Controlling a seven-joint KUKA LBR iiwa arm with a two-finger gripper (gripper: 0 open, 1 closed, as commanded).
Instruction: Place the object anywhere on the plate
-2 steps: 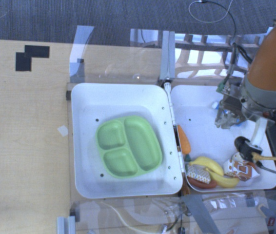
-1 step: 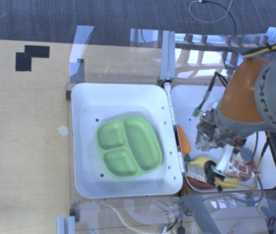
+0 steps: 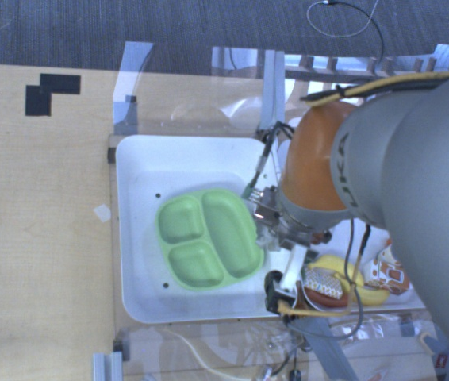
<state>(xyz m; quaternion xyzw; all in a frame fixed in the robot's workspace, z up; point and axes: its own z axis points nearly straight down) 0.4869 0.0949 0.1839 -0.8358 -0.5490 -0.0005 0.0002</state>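
Nearest, at 5 o'clock of the view: round brown patterned item (image 3: 325, 286), lying low beneath the arm (image 3: 399, 173). Touching it at its 1 o'clock, a yellow item (image 3: 343, 272), long and curved, partly covered. Further toward 3 o'clock, a white-and-orange item (image 3: 389, 270), largely masked by the arm. Cannot tell which of the three counts as the object. Placement on the plate not yet done.

Mid-depth, centre of the view: white bin (image 3: 133, 213), shallow, resting on the pale wooden surface (image 3: 42, 213). Inside it, green plate (image 3: 209, 238) with three compartments, lying flat, set toward the bin's 4 o'clock quarter and well apart from its 9 o'clock wall.

At the plate's 3 o'clock edge: pincer (image 3: 266, 222), positioned just over the rim, directly under the orange band (image 3: 312, 161). Open or closed: cannot tell, masked by the wrist from this angle. Contact with the plate: cannot tell.

Farther back, at 10 o'clock: two black shapes (image 3: 50, 92) flat on the surface. At 12 o'clock of the bin, upright clear panels (image 3: 133, 86).

Farthest, across the top: grey carpet (image 3: 169, 6), with a thin cable (image 3: 339, 14) looped on it at 1 o'clock.
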